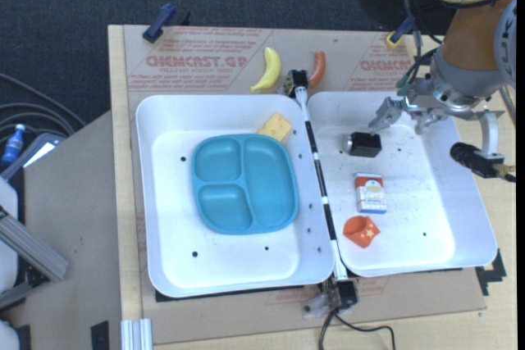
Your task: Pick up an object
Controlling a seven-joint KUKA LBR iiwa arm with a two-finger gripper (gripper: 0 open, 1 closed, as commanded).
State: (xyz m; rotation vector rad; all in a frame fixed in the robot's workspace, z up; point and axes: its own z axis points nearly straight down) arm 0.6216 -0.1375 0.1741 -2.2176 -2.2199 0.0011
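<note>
Presently the left bin point(164, 258) carries a blue divided plate point(244, 181) and a yellow block point(275, 127); the right bin point(443, 234) carries a black block point(363, 144), a small carton point(371, 193) and an orange piece point(361, 231). Gripper point(408, 112) hovers with fingers apart, nothing between them — just beside the black block. Recommended: centre over the block, descend straight, then close.

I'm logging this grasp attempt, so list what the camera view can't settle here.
- Gripper: too small and blurred to tell whether it touches the black object in the right bin.
- Yellow block: lower edge hidden behind the blue divided plate.
- Small carton: label print too small to read.
- Arm: cut off by the top edge.
</note>
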